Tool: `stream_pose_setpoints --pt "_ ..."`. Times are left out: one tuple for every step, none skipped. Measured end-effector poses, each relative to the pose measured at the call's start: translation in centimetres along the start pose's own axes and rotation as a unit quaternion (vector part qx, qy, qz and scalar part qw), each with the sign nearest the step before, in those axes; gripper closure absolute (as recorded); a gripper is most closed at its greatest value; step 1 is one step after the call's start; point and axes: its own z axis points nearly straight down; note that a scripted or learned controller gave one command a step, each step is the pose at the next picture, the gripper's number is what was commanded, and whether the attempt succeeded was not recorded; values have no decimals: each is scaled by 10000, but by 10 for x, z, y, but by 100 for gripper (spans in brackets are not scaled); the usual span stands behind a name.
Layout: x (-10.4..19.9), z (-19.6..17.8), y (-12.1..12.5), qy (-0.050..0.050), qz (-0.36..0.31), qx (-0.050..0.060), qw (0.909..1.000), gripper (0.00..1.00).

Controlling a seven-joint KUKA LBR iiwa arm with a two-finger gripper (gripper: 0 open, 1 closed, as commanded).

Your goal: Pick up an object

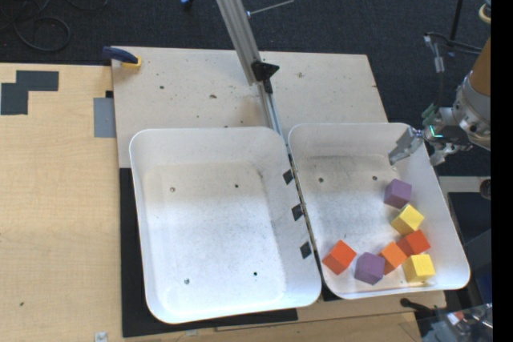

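Observation:
Several coloured cubes lie in the right bin (pixel 345 148), gathered in its near right corner. A purple cube (pixel 397 193) sits farthest back, with a yellow cube (pixel 409 218) and a red cube (pixel 415 242) just in front of it. Nearer the front rim are an orange cube (pixel 393 255), a second yellow cube (pixel 418 267), a second purple cube (pixel 369 267) and an orange-red cube (pixel 340 256). My gripper (pixel 418 148) hangs above the bin's far right rim, behind the purple cube. It is open, with nothing between its fingers (pixel 401 148).
The left bin (pixel 208 148) adjoins the right one, with black clips (pixel 296 211) along the shared rim. A slanted aluminium post (pixel 236 16) rises behind the bins. A blue and yellow clamp (pixel 122 56) lies at the board's far left corner.

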Motion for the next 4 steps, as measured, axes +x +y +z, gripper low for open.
stream_pose_setpoints --pt "-3 45 2 3 11 21 10000 0" --pt "1 108 6 11 14 33 10000 0" --pt "-1 135 12 -39 26 -104 9999 0" --pt "-3 127 11 -46 54 -109 9999 100"
